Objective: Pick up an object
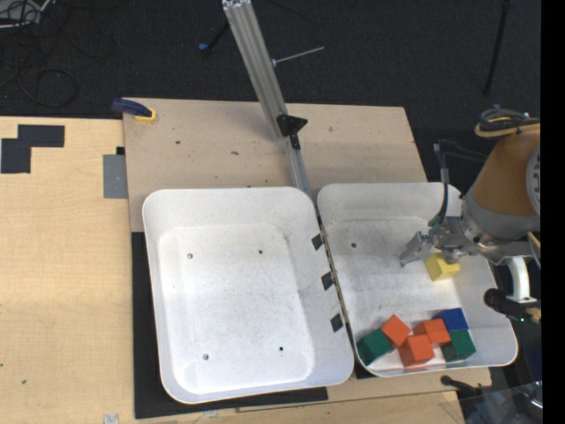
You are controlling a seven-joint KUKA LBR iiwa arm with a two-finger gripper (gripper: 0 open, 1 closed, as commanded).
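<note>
Yellow block (442,268), lying in the right bin (380,210) just beside the gripper (430,248), appears small, rigid and light, best pinched across two flat opposite faces; whether the fingers are spread or pressed together cannot be told.

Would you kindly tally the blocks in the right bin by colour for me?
Orange blocks: 3
Green blocks: 2
Blue block: 1
Yellow block: 1, at the gripper
Total: 7 blocks, all in the right bin
</note>
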